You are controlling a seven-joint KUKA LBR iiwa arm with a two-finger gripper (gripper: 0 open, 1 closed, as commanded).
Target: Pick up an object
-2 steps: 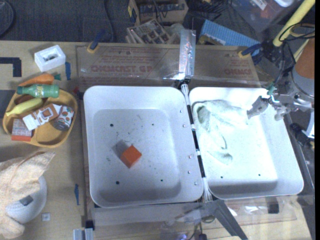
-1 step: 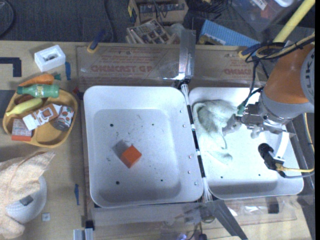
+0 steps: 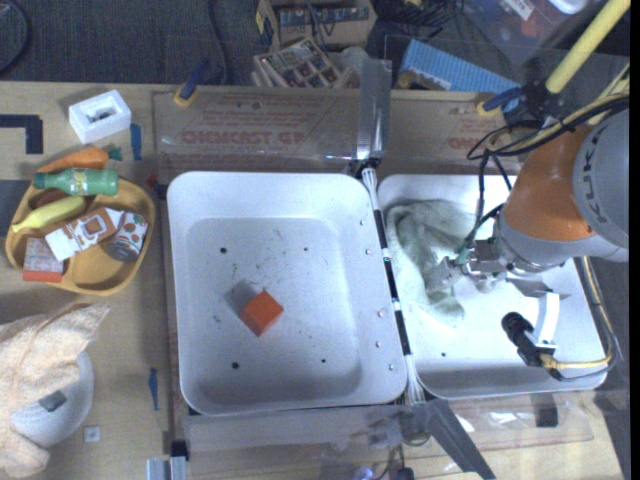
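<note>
Gripper sits low in the right bin, at the edge of a crumpled pale cloth; finger opening cannot be made out (arm body blocks it), and no grasp is visible. Orange block lies alone in the left bin, well apart from the gripper.

Two bins sit side by side on the bench: the left bin holds a block near its middle, the right bin a crumpled cloth at its left side. The gripper sits just right of the cloth, and a bowl of small items lies left of both bins.
</note>
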